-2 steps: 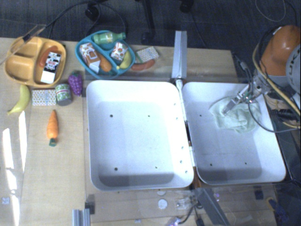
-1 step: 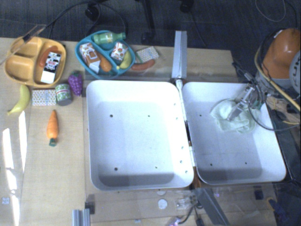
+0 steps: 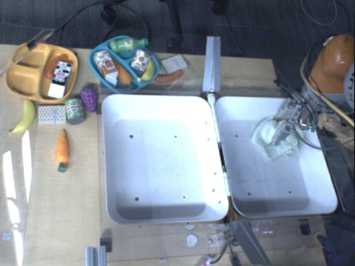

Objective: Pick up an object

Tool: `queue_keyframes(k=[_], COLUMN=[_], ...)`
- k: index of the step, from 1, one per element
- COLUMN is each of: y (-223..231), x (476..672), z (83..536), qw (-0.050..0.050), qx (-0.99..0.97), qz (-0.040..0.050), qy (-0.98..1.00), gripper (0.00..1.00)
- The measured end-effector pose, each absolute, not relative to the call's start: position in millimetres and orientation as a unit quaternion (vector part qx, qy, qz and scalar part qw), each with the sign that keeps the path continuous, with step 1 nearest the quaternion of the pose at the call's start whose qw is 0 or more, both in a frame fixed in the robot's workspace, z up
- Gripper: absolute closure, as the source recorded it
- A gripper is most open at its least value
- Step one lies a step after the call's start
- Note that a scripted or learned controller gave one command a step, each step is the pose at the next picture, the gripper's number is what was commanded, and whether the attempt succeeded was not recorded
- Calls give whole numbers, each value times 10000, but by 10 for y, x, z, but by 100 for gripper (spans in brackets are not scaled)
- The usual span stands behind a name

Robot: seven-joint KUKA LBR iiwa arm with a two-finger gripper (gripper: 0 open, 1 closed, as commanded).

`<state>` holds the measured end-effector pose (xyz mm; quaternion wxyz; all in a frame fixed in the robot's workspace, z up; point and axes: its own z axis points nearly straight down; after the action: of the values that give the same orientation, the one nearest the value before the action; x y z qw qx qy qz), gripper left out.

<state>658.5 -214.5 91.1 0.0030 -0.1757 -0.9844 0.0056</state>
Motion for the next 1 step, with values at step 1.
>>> queue_keyframes(k=[1], y=[-2118], x=[6597], z=[913], qw=[-22], qx=[31], qz=[40], qy=[-10000], gripper=[0])
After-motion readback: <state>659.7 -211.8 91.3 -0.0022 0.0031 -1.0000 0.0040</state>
